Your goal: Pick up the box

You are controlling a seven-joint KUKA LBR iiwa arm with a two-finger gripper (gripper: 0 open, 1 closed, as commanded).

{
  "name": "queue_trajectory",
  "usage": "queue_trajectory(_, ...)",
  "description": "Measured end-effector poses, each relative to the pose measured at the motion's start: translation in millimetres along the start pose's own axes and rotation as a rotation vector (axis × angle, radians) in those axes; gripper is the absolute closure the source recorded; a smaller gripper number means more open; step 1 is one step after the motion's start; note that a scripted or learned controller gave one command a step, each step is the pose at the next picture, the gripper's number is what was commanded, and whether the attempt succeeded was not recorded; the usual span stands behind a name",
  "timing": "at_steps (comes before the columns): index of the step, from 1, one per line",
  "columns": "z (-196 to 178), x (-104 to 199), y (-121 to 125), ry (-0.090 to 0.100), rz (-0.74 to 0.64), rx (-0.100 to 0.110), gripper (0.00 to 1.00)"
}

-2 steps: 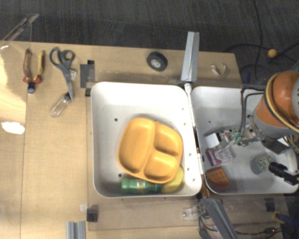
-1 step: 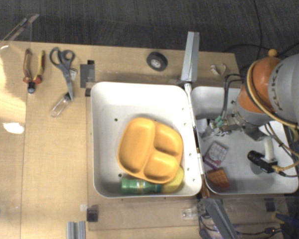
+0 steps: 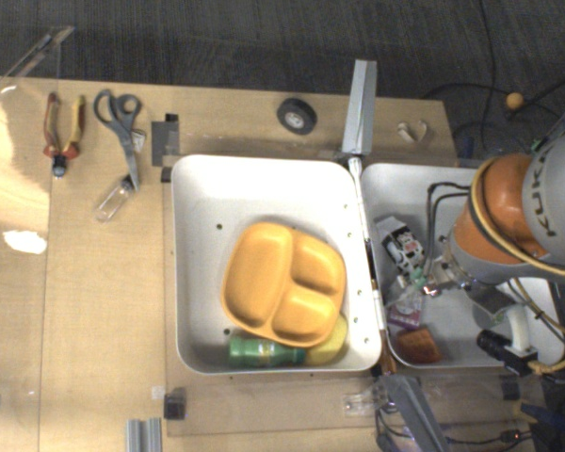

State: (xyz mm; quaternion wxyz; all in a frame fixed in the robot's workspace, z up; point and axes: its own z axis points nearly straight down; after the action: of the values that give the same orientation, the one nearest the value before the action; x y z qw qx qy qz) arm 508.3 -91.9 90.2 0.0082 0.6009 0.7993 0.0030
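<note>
Two white bins are seen side by side on the wooden bench. The left bin (image 3: 193, 252) is taken up mostly by an orange divided tray (image 3: 284, 282), upside down and tilted; a green bottle (image 3: 264, 350) and a yellow-green item (image 3: 331, 342) are partly covered by its near edge.

The arm (image 3: 513, 219), grey w/ orange band, is reached in from the right over the right bin (image 3: 410, 179). The gripper (image 3: 433, 283) is lowered approx. over the bin's middle, near its left side; how far it is open can't be told, and nothing can be made out in it.

The box (image 3: 403, 243), small, white w/ dark print, is lying in the right bin near the left wall, just to the far-left of the gripper. A clear wrapped item (image 3: 405, 307) and a brown object (image 3: 418, 346) are found in the near-left corner.

On the bench to the far left, scissors (image 3: 122, 125), red-handled pliers (image 3: 61, 132) and a tape roll (image 3: 297, 115) are laid out.
</note>
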Motion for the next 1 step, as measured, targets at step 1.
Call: queue_trajectory(1,-11.3,-0.8,4.3,-0.005,-0.003,-0.010,1.00)
